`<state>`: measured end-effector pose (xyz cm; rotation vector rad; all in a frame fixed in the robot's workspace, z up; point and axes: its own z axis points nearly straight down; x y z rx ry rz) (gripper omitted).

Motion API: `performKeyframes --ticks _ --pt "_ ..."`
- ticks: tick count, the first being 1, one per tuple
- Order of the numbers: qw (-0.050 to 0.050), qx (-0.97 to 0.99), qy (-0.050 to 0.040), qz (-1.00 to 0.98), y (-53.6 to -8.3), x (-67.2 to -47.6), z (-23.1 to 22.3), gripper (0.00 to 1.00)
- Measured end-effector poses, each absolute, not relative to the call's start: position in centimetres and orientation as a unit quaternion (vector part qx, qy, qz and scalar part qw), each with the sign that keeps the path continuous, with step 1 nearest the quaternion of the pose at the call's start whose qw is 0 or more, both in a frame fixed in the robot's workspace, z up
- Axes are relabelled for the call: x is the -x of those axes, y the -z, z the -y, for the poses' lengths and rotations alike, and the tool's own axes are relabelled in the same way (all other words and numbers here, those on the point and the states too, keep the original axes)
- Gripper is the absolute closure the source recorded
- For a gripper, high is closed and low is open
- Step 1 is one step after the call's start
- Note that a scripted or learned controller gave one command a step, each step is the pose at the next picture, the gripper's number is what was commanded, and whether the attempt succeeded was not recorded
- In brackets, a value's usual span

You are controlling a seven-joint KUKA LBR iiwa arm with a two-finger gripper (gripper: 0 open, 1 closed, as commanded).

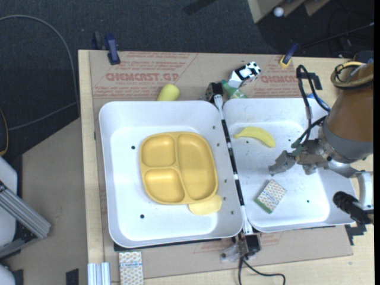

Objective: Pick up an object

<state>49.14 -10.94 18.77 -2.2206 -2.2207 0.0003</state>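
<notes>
we see the gripper (pixel 284 164) hanging open in the right bin (pixel 314 209), between the banana (pixel 256 136) and the small packet (pixel 271 195).

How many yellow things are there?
4. A divided plate lies in the left bin, with a small yellow piece poking out under its near edge. A banana lies in the right bin. A yellow lump sits on the bench behind the left bin.

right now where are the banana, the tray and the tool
banana (pixel 256 135), camera view, middle of its curve
tray (pixel 178 166), camera view, ridge where its compartments meet
tool (pixel 280 165), camera view, between its fingertips
</notes>
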Motion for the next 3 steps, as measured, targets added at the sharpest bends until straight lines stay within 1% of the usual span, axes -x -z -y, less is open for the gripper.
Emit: performKeyframes --ticks 1,2,3 --pt "0.002 0.708 -0.0006 0.707 -9.1 -49.4 12.0 0.00" --pt "0.000 0.707 0.0003 0.707 -8.4 -50.9 10.6 0.00" --pt "-0.001 0.707 0.0001 0.707 -8.5 -58.0 13.5 0.00"
